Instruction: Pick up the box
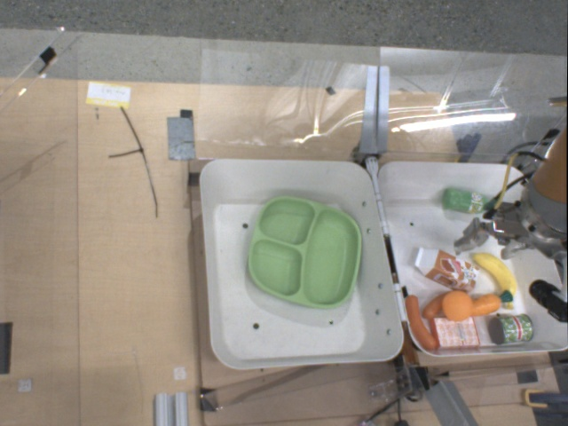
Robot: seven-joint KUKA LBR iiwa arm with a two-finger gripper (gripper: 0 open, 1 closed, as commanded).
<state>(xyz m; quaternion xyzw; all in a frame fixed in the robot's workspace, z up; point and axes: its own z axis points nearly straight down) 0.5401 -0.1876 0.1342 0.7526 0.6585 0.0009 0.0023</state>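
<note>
A small red and white box [455,333] lies flat near the front edge of the right bin [404,193], just below an orange [456,305]. The arm comes in from the right edge, and its gripper [488,232] hangs over the middle of the right bin. It sits above a banana [495,272] and below a green bottle [464,201]. The gripper is well behind the box and apart from it, with nothing seen in its grasp.
Around the box in the right bin lie an orange and white packet [448,270], a carrot [484,305], a red sausage [421,323] and a green can [512,328]. The left bin [222,327] holds a green divided plate [304,252].
</note>
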